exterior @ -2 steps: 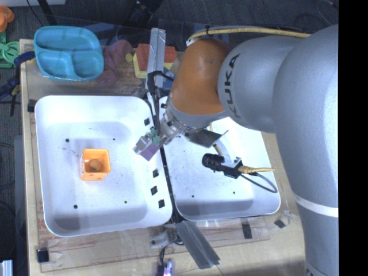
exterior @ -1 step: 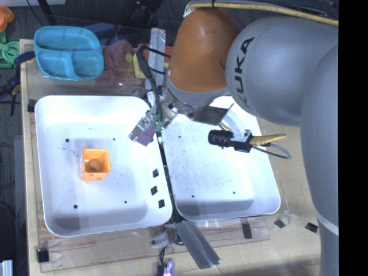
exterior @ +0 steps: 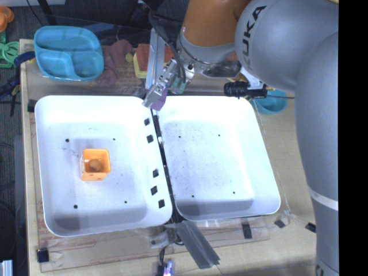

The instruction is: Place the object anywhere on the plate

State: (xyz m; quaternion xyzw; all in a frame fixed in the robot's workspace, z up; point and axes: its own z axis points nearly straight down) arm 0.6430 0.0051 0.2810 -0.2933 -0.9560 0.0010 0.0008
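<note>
An orange square cup-like object (exterior: 95, 164) rests on the floor of the left bin (exterior: 57, 211), left of its middle. A blue divided plate (exterior: 68, 53) lies on the bench beyond the left bin's far edge. My gripper (exterior: 156, 98) hangs over the far end of the seam between the two bins, well to the right of and beyond the orange object and to the right of the plate. The grey arm with its orange band (exterior: 215, 10) fills the upper right.
The right bin (exterior: 261, 154) lies beside the left one. Cloth and yellow-red items (exterior: 135, 59) sit behind the bins near the gripper. A small blue bowl (exterior: 270, 103) is at the right bin's far corner. Green and orange toys (exterior: 7, 45) lie far left.
</note>
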